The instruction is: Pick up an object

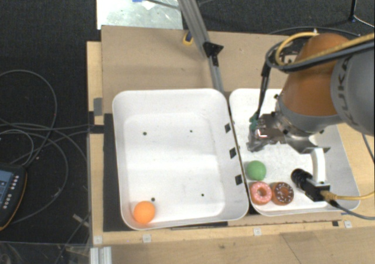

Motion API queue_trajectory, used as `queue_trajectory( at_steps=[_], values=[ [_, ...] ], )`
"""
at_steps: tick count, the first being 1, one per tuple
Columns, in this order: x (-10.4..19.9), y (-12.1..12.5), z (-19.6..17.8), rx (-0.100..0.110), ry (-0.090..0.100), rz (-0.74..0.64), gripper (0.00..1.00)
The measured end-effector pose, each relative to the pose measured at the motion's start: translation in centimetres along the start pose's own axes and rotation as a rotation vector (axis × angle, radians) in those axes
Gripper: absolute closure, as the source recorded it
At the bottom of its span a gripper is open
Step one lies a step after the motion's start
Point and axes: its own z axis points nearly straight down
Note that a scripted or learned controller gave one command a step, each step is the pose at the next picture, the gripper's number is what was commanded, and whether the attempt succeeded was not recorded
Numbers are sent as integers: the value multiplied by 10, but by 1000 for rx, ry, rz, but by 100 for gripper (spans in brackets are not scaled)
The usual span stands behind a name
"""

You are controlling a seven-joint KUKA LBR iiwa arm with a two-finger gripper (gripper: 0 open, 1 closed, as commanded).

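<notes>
I see an orange ball [143, 212] at seven o'clock in the white left bin [170, 105]; at five o'clock, a green ball [255, 170], pink-frosted doughnut [261, 192], brown sprinkled doughnut [283, 193].

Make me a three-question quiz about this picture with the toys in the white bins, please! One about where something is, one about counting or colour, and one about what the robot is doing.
1. Where is the orange ball?
A. in the left bin, at its near left corner
B. in the right bin, by the donuts
C. on the floor

2. How many donuts lie in the right bin?
A. one
B. two
C. four

3. What is the gripper doing?
A. lifting the orange ball
B. gripping a donut
C. hanging just above the green ball

Answers:
1 A, the ball sits alone in the left bin's near corner.
2 B, a pink donut and a brown donut lie side by side.
3 C, nothing shows between its tips.
</notes>
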Motion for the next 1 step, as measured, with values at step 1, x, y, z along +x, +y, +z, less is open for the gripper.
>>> queue_trajectory(
  at_steps=[1],
  values=[
    [53,1,-8,-2,0,0,100]
  ],
)
